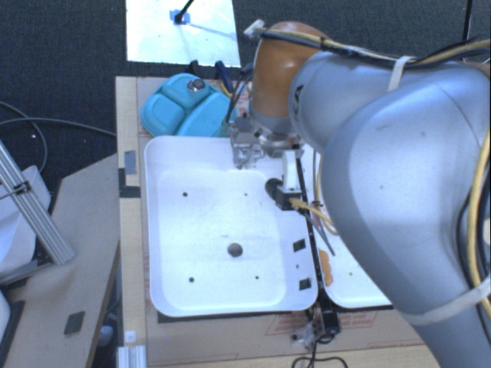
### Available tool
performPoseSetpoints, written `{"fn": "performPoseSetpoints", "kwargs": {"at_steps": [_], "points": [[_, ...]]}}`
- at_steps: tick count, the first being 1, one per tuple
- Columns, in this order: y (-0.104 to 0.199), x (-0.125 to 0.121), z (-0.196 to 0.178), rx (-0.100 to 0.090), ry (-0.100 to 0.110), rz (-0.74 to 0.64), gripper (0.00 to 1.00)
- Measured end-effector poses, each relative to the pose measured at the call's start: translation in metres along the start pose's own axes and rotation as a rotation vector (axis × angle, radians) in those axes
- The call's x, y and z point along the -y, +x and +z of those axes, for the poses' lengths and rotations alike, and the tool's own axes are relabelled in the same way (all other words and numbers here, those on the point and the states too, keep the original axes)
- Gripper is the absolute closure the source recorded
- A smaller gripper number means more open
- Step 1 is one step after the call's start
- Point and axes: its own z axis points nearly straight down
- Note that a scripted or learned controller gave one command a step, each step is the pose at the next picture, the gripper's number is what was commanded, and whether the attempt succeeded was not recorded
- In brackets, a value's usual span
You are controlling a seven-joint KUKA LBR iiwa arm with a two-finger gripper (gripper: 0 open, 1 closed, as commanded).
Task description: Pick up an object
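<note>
Small round dark object, coin-like, lies flat near the middle of the left bin, toward its near edge. Probably light, stiff, hard to pinch; best taken across its rim. Gripper hangs at the far edge; opening cannot be told. Blue plastic container sits beyond the far-left corner, well apart.

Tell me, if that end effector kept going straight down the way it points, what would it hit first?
Probably the bare white floor of the left bin near its far edge: the end effector points down there. Depth is hard to judge from this slanted view.
</note>
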Motion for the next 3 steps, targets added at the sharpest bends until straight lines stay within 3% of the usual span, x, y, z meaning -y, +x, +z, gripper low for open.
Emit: {"fn": "performPoseSetpoints", "kwargs": {"at_steps": [1,2,3], "points": [[0.018,0.065,0.045,0.0,0.013,0.005,1.0],[0.068,0.139,0.043,-0.001,0.012,-0.002,1.0],[0.08,0.107,-0.083,-0.004,-0.009,0.002,1.0]]}}
